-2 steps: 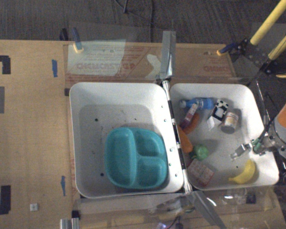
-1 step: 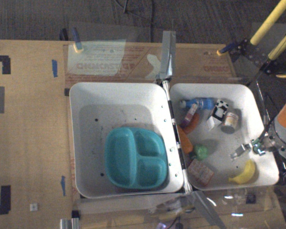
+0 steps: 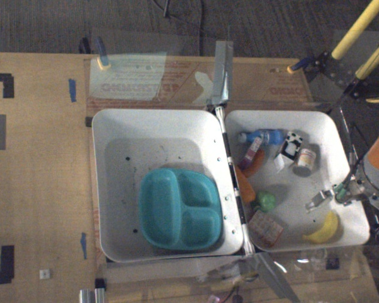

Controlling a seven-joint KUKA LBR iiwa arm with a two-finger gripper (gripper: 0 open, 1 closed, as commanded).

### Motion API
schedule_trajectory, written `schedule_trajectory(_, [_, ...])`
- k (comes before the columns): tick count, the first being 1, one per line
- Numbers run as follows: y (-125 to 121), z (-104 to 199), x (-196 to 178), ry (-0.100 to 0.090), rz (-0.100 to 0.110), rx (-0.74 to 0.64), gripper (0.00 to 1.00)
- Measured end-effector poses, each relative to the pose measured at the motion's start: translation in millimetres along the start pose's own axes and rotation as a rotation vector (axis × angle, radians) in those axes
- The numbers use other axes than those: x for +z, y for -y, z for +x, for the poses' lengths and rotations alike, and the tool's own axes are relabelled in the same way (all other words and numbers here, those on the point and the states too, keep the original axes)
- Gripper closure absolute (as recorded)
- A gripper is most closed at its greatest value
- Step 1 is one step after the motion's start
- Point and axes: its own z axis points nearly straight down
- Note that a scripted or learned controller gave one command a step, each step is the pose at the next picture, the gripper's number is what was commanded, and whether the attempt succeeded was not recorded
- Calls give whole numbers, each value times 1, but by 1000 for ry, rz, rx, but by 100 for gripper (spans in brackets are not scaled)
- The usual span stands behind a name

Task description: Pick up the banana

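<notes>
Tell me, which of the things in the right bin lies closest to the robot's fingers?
The banana, the yellow curved fruit in the bin's near right corner, just below the gripper. The can, green ball and blue bottle lie farther off.

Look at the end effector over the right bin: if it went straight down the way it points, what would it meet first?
Probably the bare floor of the right bin. The end effector sits up and left of the banana, apart from it, though depth is hard to judge from this slanted view.
</notes>
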Motion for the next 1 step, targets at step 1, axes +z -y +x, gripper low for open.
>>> schedule_trajectory(1, [1,-5,22,8,0,-709,0])
